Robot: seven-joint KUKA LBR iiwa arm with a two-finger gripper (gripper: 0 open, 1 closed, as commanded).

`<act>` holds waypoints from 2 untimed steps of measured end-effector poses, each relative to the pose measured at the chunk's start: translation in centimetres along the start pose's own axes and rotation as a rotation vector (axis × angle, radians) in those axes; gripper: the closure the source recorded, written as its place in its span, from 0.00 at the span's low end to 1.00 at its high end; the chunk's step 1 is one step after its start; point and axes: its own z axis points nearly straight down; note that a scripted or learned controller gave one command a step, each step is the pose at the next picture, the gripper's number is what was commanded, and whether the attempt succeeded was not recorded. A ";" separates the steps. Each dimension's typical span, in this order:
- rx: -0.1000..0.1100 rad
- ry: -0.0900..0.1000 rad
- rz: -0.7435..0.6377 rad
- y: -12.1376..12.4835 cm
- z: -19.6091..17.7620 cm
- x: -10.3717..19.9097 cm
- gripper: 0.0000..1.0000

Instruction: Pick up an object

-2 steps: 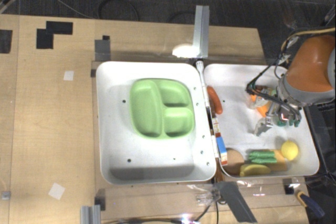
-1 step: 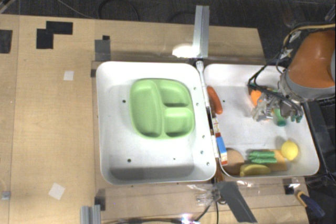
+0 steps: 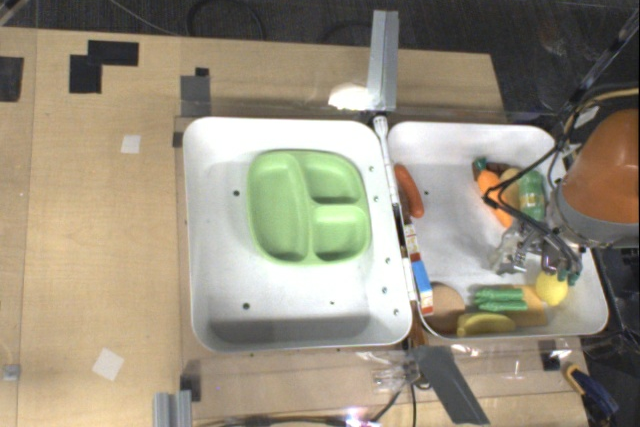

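- My fingers (image 3: 527,255): metal, hanging low in the right bin (image 3: 450,147), toward its right side. The tips are a tangle of grey metal and glare from this slant, so I cannot tell whether they are spread or pressed together, and I see nothing plainly between them.
- Lemon (image 3: 551,289): small and yellow, just below and to the right of my fingers, close enough that I cannot tell touching from apart.
- Green bean pod (image 3: 499,297): lies flat near the front wall of the right bin, just below my fingers and apart from them.
- Banana piece (image 3: 485,322): yellow, against the front wall, beside a brown object (image 3: 447,298) to its left.
- Carrot (image 3: 491,186): orange with a green top, at the back right of the bin, above my fingers; a green and yellow object (image 3: 530,193) lies beside it, partly behind my cables.
- Sausage (image 3: 408,191): reddish, along the left wall of the right bin, well apart from my fingers.
- Small carton (image 3: 422,281): blue, white and red, farther down that same wall.
- Left bin (image 3: 215,215): holds a green divided tray (image 3: 305,205), three compartments, lying about in its middle.
- My arm (image 3: 605,177): orange band at the right edge, above the right bin's right wall.
- Worktop (image 3: 90,245): pale wood, carrying both bins side by side.
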 end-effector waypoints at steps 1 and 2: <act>0.001 0.004 0.000 0.0 0.1 0.1 0.00; -0.001 0.007 -0.129 3.5 0.5 -8.0 0.00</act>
